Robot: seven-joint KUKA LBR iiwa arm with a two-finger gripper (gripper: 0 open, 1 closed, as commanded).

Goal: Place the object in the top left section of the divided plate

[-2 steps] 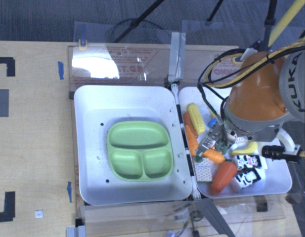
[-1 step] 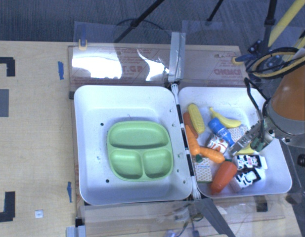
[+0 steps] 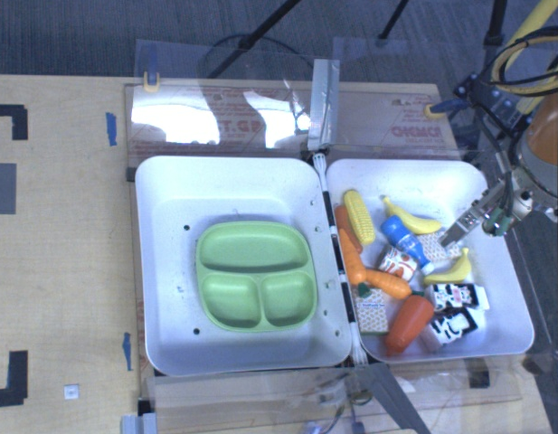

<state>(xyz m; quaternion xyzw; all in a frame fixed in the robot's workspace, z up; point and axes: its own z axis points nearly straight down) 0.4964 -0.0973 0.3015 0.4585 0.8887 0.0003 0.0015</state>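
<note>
Over the right bin point(image 3: 509, 319), at about 3 o'clock of its floor, the gripper point(image 3: 452, 233) hangs low above the toy pile; whether it is released or clenched I cannot tell, and nothing shows held in it.

Left bin point(image 3: 161, 197): green divided plate point(image 3: 256, 274), all three sections bare.

Task's object not named. Nearest candidates: yellow banana point(image 3: 412, 217) at 12 o'clock of the pile, second banana piece point(image 3: 455, 268) just below the gripper, blue-capped bottle point(image 3: 407, 242) between them. Also corn cob point(image 3: 358, 217), carrot point(image 3: 353, 256), red pepper point(image 3: 409, 324), black-and-white carton point(image 3: 456, 307).

Judgement: all look like light, stiff, hollow plastic play food, smooth and likely slippery. Banana best taken across its narrow middle, not the tapering ends; neighbours touch, so crowding could spoil a grasp.
</note>
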